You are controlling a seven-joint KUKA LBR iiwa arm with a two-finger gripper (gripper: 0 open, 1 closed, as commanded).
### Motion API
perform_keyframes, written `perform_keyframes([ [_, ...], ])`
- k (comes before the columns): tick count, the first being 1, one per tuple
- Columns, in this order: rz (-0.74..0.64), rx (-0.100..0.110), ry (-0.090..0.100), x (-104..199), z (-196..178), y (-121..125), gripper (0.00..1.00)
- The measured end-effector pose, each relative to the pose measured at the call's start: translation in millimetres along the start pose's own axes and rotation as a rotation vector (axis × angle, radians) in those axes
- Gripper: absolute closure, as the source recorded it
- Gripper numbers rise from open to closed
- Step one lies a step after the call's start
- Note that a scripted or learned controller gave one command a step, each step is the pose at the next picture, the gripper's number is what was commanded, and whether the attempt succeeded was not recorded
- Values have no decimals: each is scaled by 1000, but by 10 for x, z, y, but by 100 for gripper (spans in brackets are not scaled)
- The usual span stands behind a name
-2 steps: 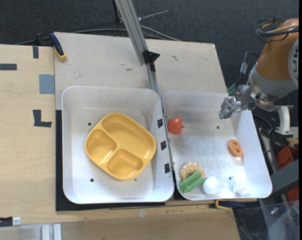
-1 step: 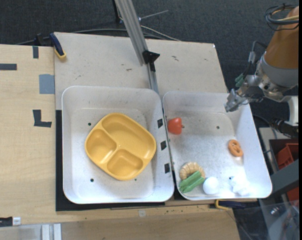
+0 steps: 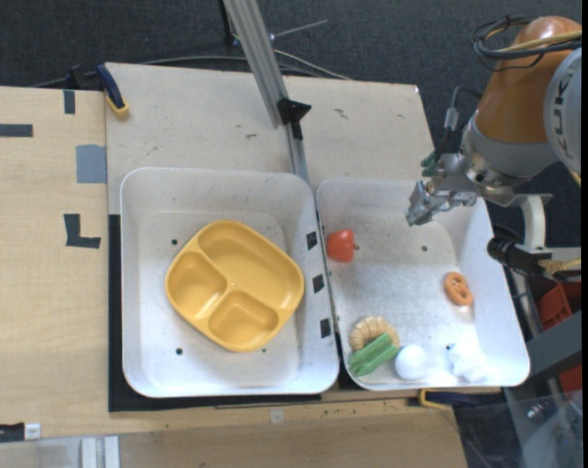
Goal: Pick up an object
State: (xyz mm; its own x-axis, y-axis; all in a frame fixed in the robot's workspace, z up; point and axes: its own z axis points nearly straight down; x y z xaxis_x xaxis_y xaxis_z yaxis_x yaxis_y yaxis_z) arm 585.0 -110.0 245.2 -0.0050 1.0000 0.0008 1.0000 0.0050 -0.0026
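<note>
Hovering over the right bin (image 3: 489,261), our gripper (image 3: 422,206) is carrying nothing we can see; jaw state: we cannot tell. Nothing picked yet. Candidates lying in that bin: red piece (image 3: 340,245), orange piece (image 3: 457,288), green piece (image 3: 372,356), white ball (image 3: 410,361)

right bin (image 3: 425,261) centre lies bare; tomato (image 3: 341,245) left, toys crowd the near wall.
</note>
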Motion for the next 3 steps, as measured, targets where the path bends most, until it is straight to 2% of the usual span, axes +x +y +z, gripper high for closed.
perform_keyframes([
  [2,-2,1,1,1106,18,-127,100],
  [3,-4,-1,0,1750,68,-78,100],
])
